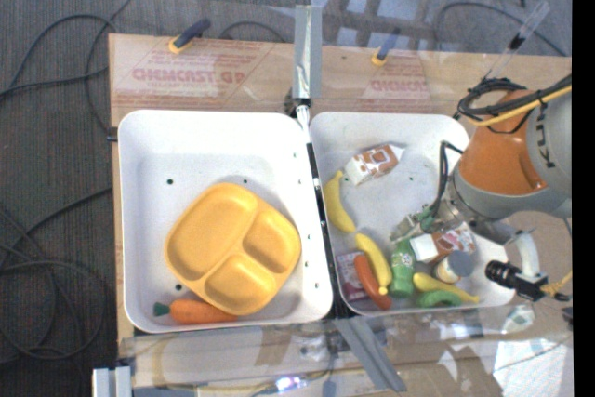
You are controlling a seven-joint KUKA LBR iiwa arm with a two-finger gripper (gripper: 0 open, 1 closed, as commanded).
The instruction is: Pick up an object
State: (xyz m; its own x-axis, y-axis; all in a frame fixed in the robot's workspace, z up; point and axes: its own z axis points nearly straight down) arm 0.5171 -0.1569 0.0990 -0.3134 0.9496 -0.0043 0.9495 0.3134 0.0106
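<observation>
My gripper [433, 220] is low in the right bin [409, 127], under the orange wrist band [497, 165], and reaches down among a cluster of small items. Just below it lie a white block [424, 247] and a red-and-white package [456, 241]. To its left are two yellow bananas, one near the bin's left wall [338, 203] and one further forward [373, 255]. A brown-and-white snack packet [373, 162] lies toward the back. I see nothing lifted by the gripper.
The front of the right bin holds an orange carrot [377, 281], a green item [402, 271], a red packet [347, 272] and a yellow-and-green piece [443, 289]. The left bin [149, 144] holds a yellow divided plate [234, 245] and a carrot [197, 312].
</observation>
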